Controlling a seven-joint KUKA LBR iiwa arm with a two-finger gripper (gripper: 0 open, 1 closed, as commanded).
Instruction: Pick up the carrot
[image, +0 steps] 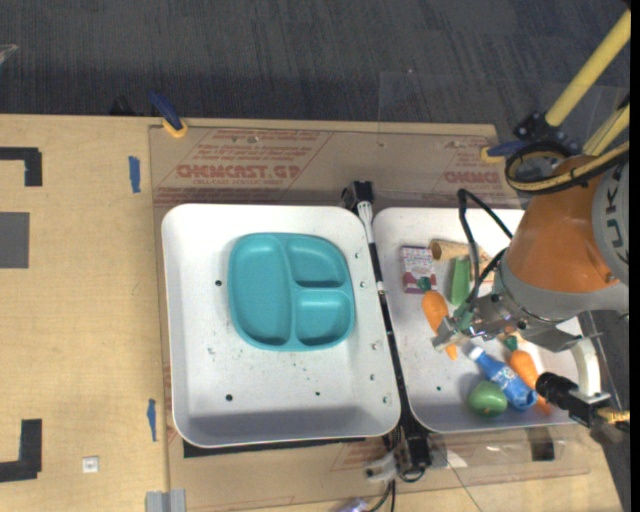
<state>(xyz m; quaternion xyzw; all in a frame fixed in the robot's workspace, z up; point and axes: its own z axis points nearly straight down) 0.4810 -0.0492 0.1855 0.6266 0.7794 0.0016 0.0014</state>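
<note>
- On the tabletop (80, 330), two shallow white bins sit side by side, the left bin (200, 390) and the right bin (425, 400) touching along their inner edges.
- Lying in the left bin is a teal divided plate (290, 290), set toward its far half.
- Over the right bin hangs the arm (560, 250), reaching in from the right, its orange band above the wrist.
- Low over the middle of the right bin are the fingers (462, 328), pointing left; whether they are spread or closed cannot be told, and nothing can be seen clearly between them.
- Just left of the fingers lies the carrot (434, 310), an orange piece on the bin floor, its near end touching or just beside the fingertips.
- Beyond the carrot, toward the far side, are a small pink-and-white packet (416, 268), a tan piece (448, 248) and a green stick-shaped thing (459, 280).
- Nearer, toward the bin's near right corner, lie a blue bottle (503, 377), a green round thing (487, 399) just beside it, and another orange piece (524, 364) to its right.
</note>
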